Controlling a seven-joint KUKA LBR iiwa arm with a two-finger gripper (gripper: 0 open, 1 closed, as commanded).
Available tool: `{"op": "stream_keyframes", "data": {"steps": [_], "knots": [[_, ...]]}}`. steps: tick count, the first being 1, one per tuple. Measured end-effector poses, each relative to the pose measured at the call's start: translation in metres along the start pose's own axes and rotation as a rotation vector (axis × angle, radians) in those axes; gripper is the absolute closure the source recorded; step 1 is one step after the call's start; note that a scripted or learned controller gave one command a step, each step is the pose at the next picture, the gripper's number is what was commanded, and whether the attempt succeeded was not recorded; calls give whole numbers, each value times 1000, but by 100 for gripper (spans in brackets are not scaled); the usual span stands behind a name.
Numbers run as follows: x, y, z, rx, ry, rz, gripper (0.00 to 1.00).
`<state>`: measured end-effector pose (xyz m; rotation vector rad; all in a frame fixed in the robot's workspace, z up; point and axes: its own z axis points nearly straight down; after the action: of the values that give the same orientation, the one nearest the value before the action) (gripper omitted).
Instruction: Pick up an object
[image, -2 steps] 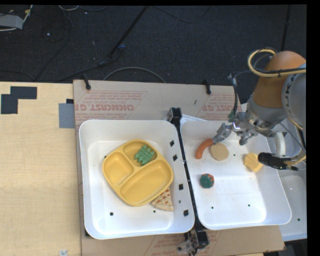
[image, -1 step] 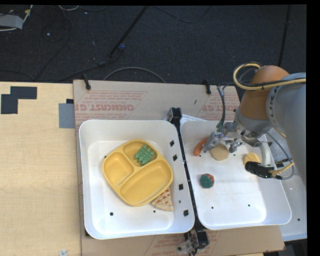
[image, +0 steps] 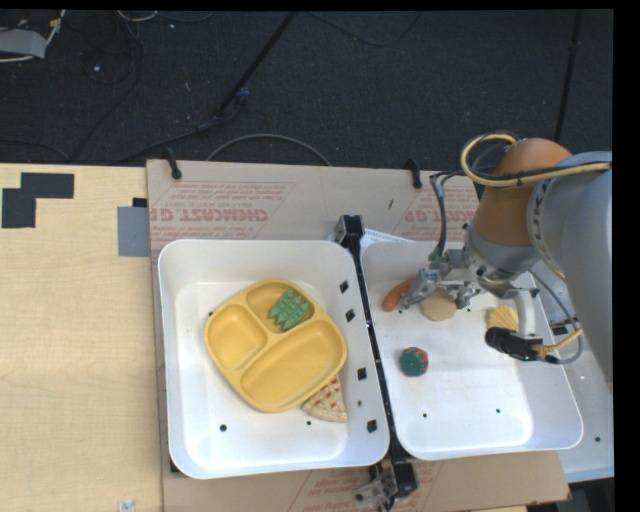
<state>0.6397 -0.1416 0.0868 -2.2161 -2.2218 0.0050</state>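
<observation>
My gripper (image: 443, 291) hangs low over the back of the right bin (image: 480, 430), and its fingers look spread apart. Just in front of the fingertips lies a tan round piece (image: 438, 310), not clearly between them. An orange-red carrot-like piece (image: 397, 294) rests to the gripper's left, near the divider. A green and red ball (image: 414, 361) sits nearer the bin's middle. A yellow piece (image: 503, 317) lies to the right, partly hidden by the arm.
The left bin (image: 190, 420) holds a yellow divided plate (image: 275, 345) with a green broccoli piece (image: 289, 311) in one compartment. A pizza slice (image: 327, 402) pokes out from under the plate's front edge. A black divider (image: 366, 340) runs between the bins.
</observation>
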Motion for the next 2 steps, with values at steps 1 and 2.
{"op": "stream_keyframes", "data": {"steps": [1, 2], "knots": [[0, 0, -11, 1, 0, 0, 100], [9, 1, -68, -6, 0, 1, 100]]}}
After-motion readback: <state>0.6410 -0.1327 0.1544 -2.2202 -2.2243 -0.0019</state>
